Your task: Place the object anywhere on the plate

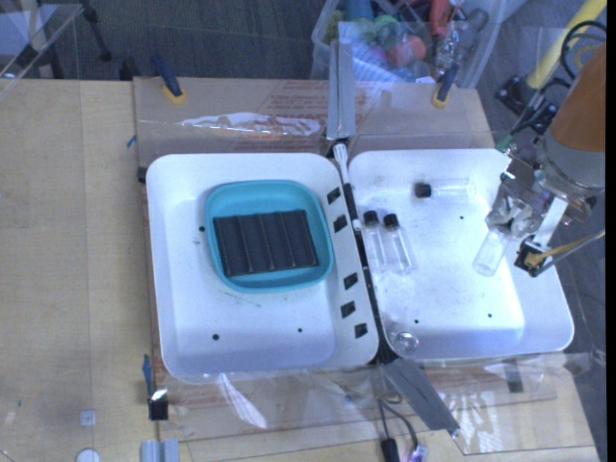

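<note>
A teal plate (pixel 223 210) with a dark ribbed insert (pixel 265 243) sits in the left bin (pixel 183 296). The right bin (pixel 452 306) has several clear vials. Two black-capped vials (pixel 383 241) lie side by side near the divider. A third vial (pixel 445 191) lies at the back with its black cap to the left. A fourth clear vial (pixel 489 253) is tilted at the right, and its upper end meets the tip of my gripper (pixel 510 218). The gripper hovers over the right bin's right side. Whether it grips this vial is unclear.
A central divider (pixel 348 258) with black tabs separates the bins. Behind the bench stands a clear tub of colourful toys (pixel 414 17). Cables and a yellow-black part (pixel 534 256) hang off the wrist near the right bin's edge.
</note>
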Robot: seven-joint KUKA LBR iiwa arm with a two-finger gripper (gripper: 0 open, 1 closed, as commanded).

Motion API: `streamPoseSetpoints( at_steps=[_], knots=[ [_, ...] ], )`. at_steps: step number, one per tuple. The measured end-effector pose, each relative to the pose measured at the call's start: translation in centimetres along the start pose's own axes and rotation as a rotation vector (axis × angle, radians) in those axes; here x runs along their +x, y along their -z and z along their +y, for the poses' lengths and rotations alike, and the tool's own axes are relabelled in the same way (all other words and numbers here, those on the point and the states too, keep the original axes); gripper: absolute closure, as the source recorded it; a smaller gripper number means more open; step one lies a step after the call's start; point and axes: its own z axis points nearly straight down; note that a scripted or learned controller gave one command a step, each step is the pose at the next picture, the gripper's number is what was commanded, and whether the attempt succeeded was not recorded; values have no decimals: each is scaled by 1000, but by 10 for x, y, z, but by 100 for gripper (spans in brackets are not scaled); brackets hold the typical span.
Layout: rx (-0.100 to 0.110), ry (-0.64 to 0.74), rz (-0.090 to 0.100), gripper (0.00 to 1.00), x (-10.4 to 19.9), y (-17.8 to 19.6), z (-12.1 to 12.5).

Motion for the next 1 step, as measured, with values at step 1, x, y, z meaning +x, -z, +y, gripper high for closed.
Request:
streamPoseSetpoints(
  at_steps=[1],
  knots=[
    [0,0,0,0,0,0,0]
  ],
)
